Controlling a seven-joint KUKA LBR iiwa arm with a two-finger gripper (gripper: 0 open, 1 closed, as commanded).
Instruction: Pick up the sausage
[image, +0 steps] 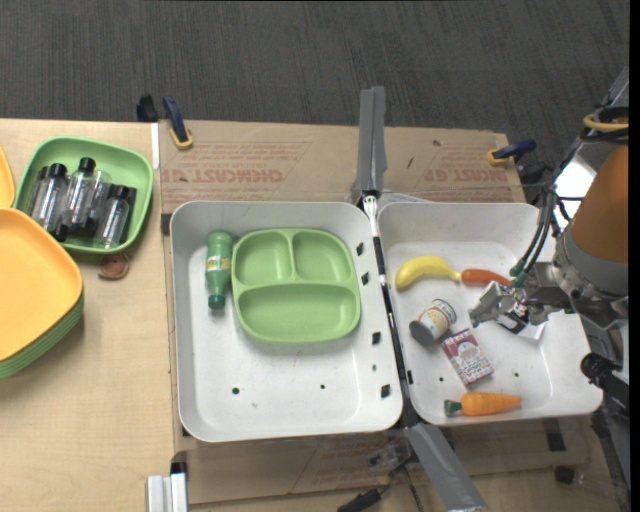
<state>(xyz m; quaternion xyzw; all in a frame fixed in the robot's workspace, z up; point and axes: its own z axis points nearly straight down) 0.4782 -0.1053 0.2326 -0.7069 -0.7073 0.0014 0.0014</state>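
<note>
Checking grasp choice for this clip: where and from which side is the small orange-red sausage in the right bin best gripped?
Probably mid-length, from above. The small orange-red sausage lies flat, its long axis roughly left-right, with the yellow banana at its left end, so fingers should close across its narrow width. The tool hovers just below it.

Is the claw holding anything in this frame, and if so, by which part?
Nothing is held. The claw hovers in the right bin, nothing between its fingers; the sausage lies apart on the bin floor beside the banana.

Grey arm (585, 275) with orange band, green cable, metallic black-and-silver tool (497, 303).
</note>
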